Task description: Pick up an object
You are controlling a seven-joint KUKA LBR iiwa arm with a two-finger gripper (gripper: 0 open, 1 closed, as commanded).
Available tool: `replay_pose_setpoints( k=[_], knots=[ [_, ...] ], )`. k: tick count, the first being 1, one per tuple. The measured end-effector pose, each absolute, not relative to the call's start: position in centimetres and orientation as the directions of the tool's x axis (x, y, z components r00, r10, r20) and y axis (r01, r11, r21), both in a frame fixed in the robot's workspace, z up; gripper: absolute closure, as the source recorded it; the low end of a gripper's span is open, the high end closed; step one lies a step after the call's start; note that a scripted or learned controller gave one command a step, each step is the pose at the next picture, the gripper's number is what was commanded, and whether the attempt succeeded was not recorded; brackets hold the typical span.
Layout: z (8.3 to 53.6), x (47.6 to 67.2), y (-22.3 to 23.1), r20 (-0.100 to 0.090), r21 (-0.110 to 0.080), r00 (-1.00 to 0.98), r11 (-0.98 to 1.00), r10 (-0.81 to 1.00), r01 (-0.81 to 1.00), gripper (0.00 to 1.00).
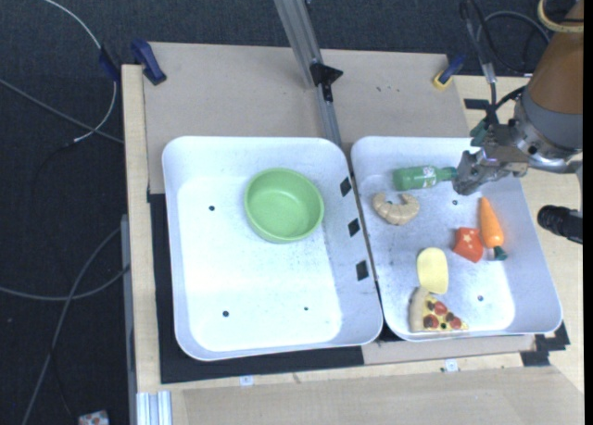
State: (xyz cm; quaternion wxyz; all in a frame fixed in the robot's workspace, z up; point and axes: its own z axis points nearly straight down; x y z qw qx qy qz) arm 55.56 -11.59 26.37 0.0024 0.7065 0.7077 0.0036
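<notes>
Tool: right of frame, beside green bottle | grip state: cannot tell | pick: not done, nothing lifted

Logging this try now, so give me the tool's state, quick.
Tool: over the right bin, at the green bottle's right end; open or closed cannot be told, and nothing is seen held in it.

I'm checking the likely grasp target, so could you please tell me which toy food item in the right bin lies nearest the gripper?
The green bottle, lying on its side at the bin's far end, its tip just beside the gripper. The carrot is farther off.
</notes>
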Motion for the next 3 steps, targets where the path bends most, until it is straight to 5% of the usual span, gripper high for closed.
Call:
replay_pose_setpoints(
  k=[3],
  knots=[
    [25.0,60.6,5.5,0.002,0.002,-0.005,0.005,1.0,1.0,1.0]
  ],
)
